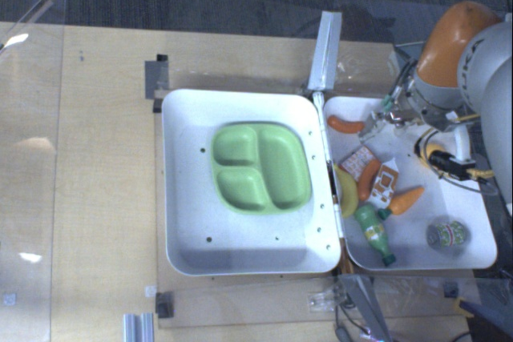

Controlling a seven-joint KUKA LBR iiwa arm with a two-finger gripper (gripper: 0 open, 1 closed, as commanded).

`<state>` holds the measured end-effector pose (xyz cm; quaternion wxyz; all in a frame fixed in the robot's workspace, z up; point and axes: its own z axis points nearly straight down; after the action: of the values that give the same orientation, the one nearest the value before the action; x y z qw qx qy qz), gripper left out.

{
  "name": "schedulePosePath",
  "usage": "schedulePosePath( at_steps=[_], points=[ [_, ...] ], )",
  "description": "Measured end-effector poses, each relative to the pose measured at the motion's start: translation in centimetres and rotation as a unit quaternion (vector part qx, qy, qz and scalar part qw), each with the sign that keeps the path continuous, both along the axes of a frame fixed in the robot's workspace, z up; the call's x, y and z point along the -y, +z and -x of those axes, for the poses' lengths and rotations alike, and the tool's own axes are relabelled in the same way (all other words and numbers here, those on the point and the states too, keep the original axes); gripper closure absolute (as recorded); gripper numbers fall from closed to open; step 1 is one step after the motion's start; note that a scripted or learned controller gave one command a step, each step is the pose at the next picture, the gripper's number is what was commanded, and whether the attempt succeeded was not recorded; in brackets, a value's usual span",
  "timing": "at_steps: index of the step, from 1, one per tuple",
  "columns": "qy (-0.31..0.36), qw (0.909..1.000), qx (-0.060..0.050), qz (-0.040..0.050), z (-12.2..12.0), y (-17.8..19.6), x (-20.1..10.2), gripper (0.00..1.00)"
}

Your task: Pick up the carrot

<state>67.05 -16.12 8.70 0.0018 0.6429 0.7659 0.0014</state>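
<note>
We see two white bins side by side: the left bin (180, 172) holds a green divided plate (260, 166) near its middle. The right bin (473, 248) holds the clutter. The carrot (405, 199) lies on the right bin's floor, roughly mid-bin, tilted with its thick end up to the right, just right of a small orange-and-white carton (385, 183) and touching or nearly touching it. Left of that a second orange piece (368, 180), maybe a sausage or another carrot, we cannot tell which. A red-and-white packet (357, 159) sits beside it, a yellow banana (348, 192) along the bin's left wall, a green bottle (374, 232) toward the near edge, a hot dog sausage (346, 124) at the far left corner, a round greyish can or jar (447, 234) near right. The arm (473, 52) comes in from the far right; the gripper (386, 111) hangs over the far part of the right bin, well apart from the carrot. Whether it is spread or closed we cannot tell.
</note>
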Motion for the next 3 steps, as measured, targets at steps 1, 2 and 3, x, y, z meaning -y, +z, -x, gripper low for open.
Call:
schedulePosePath(
  at_steps=[1, 2, 3],
  points=[
    [0.066, 0.9978, 0.002, 0.0007, -0.1, 2.0, -0.7, 0.00],
    [0.175, 0.9846, 0.001, 0.0008, 3.5, 2.9, -2.4, 0.00],
    [0.270, 0.9630, -0.003, 0.0016, 0.4, 1.3, -2.9, 0.00]
  ],
)
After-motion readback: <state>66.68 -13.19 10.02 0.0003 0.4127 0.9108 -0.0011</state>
